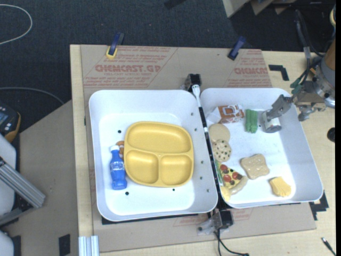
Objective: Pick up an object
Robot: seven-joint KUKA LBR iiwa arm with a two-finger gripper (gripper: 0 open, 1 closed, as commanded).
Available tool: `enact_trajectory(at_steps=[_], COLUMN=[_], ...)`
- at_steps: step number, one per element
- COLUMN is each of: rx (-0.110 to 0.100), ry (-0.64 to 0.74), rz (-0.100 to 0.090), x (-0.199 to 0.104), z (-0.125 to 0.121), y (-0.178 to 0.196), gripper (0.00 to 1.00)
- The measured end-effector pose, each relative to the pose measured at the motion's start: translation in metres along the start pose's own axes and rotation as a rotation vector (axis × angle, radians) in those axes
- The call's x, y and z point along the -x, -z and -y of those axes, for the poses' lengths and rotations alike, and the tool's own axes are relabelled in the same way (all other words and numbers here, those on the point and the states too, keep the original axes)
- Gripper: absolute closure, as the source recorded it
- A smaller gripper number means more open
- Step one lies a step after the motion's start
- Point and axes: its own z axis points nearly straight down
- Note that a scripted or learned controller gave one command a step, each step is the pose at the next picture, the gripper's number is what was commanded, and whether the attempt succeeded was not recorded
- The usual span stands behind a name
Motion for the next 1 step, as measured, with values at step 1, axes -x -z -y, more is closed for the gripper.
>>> enact_trajectory(at_steps=[1], rx=[0.013], ry=[0.003], rz=[0.003], x=[-0.0003], z=[-0.0020], y=[0.0071], gripper=[0.00])
